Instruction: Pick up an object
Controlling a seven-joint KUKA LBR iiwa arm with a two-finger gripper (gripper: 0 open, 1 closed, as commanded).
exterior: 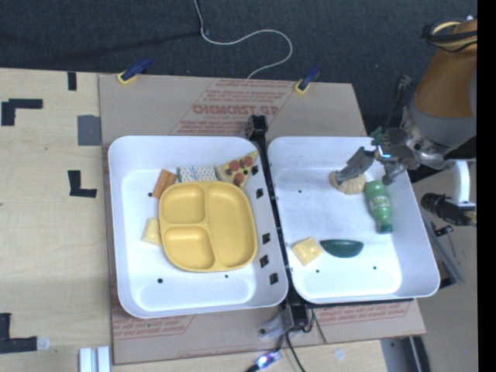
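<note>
Toward two o'clock in the right bin (403, 273): fingers (355, 163) spread wide, clasping nothing, on a gripper (374, 169) hanging low over the white floor. Just beneath the left fingertip, at seven o'clock from the gripper, a tan lump (349, 183), apparently touching or nearly touching that tip, though too small to judge for sure. Probably light, crumbly-looking or foam-like, rough enough not to slip; best pinched across its short width from above, gently, to avoid crushing. At five o'clock from the gripper, just beside the lump, a green bottle (379, 205) lying on its side: smooth, rounded, likely to roll; better clamped across the body than the cap. Further out, near six o'clock of the bin, a dark green piece (341, 247) and a yellow wedge (306, 250), well apart from the gripper. Floor flat, glossy, slick, so expect things to skid if nudged; walls shallow. Room to descend fair, with the bottle crowding one side. Across the divider at nine o'clock, the left bin (124, 208), carrying a yellow divided plate (208, 225) amid small bits.
</note>
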